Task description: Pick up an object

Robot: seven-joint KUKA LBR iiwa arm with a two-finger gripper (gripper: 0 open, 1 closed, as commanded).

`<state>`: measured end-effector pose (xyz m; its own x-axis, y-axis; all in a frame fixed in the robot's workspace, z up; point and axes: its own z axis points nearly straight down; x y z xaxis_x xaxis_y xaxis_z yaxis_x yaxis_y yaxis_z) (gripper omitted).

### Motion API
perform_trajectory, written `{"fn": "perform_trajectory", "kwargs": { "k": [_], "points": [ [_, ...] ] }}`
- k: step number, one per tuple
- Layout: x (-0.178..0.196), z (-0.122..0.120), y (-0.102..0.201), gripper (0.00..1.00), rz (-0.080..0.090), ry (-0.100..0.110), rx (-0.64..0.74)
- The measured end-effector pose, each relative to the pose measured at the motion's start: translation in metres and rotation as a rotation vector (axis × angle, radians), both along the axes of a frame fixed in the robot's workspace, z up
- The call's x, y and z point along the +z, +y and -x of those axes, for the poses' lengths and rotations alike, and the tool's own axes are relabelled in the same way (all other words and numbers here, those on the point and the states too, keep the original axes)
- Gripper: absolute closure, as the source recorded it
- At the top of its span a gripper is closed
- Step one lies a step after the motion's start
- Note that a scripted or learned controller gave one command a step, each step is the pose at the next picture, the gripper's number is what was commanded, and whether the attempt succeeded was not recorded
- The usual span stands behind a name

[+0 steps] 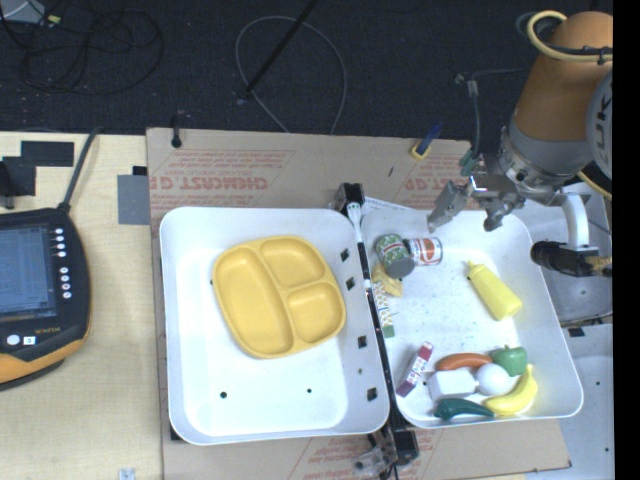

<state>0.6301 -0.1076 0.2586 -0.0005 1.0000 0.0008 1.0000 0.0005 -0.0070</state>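
Nothing picked yet: our claw hangs empty over the right bin.

Taking the right bin (pixel 560 368) as our landmark, we see toy food (pixel 485 380) heaped in its near corner, a yellow bottle (pixel 494 290) mid-bin, a small can (pixel 408 252) by its left wall, and at its far edge our claw (pixel 476 208), fingers spread, gripping nothing; the whole grasp remains.

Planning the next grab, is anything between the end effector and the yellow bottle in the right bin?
Nothing visible. The end effector hangs over the right bin's far edge, and bare bin floor lies between it and the yellow bottle. The can lies off to the side.
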Motion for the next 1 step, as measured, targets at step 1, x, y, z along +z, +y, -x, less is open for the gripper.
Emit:
{"fn": "perform_trajectory", "kwargs": {
  "k": [1],
  "points": [
    [-0.1105, -0.0103, -0.0607, 0.00, -0.001, 0.010, -0.004]
  ]
}}
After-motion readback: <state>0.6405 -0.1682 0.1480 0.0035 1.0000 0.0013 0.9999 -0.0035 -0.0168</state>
